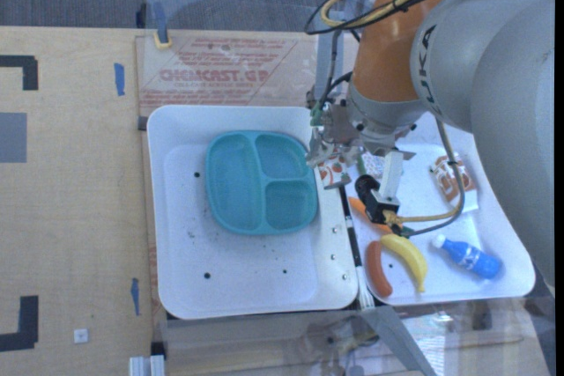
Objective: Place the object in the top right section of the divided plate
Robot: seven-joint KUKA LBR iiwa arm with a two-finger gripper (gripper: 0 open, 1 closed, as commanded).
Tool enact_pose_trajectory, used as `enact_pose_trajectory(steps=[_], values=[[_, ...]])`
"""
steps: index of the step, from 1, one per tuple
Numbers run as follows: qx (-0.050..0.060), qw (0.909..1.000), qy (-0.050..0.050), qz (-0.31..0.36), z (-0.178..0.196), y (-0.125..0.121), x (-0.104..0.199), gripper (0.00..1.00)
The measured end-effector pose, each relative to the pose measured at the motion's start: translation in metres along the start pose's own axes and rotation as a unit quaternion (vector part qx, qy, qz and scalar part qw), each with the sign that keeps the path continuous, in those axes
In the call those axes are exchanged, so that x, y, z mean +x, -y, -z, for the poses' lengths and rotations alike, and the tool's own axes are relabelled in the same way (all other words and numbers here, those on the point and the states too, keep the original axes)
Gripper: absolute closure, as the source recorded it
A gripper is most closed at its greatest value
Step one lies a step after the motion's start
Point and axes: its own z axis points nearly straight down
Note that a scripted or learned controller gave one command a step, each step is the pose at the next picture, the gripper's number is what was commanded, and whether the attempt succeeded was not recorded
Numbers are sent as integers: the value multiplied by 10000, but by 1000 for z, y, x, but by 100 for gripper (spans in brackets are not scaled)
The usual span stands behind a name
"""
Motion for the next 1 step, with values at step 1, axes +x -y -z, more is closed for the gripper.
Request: enact_pose_trajectory(steps=[1], values=[[-1, 10000, 0, 1, 0, 0, 0, 0]])
